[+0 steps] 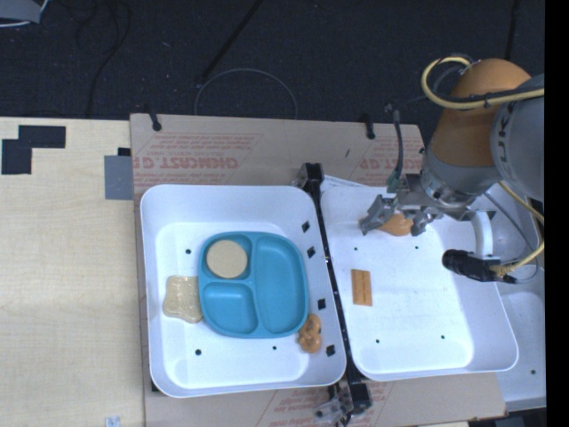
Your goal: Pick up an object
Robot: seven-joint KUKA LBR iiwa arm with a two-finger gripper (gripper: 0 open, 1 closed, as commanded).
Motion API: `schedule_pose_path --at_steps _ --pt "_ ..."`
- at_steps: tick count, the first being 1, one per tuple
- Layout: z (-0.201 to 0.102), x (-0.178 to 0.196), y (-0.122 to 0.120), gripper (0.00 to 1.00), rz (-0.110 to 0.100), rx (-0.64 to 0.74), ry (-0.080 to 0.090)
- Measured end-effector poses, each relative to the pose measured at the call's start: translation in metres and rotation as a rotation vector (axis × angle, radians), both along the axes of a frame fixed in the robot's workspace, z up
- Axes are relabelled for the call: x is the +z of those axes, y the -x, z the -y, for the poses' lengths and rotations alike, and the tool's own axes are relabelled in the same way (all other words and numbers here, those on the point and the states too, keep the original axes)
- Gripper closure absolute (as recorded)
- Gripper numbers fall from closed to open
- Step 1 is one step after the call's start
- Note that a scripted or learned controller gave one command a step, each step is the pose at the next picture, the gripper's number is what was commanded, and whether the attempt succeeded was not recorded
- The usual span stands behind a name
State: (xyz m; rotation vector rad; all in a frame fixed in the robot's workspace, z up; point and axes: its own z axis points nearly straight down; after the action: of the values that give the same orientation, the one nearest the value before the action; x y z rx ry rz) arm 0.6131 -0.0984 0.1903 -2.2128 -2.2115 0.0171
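grey arm's jaws spread wide, straddling an orange object (397, 224), right bin (462, 345), fingers (373, 216) flanking it

This is a robotics lab set up for test runs, not a home or kitchen. A grey industrial arm (498, 140) with an orange band reaches over two shallow white bins (267, 205) that sit side by side on a sheet of printed cardboard (249, 154) laid across a pale wooden tabletop (62, 274). Behind the bins, loose black cables (240, 87) trail over dark carpet (267, 34). Left of the bins, black and grey tape patches (36, 145) mark the tabletop. The left bin holds a blue sectioned toy plate (262, 292) with play-food pieces around it.
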Motion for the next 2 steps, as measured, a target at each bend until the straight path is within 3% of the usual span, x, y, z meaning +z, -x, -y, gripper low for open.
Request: schedule_pose_path --at_steps 1,2 --pt "0.0 0.008 -0.003 0.0 0.014 0.002 0.001" --pt "0.0 -0.035 0.0 0.0 0.01 0.001 0.001"
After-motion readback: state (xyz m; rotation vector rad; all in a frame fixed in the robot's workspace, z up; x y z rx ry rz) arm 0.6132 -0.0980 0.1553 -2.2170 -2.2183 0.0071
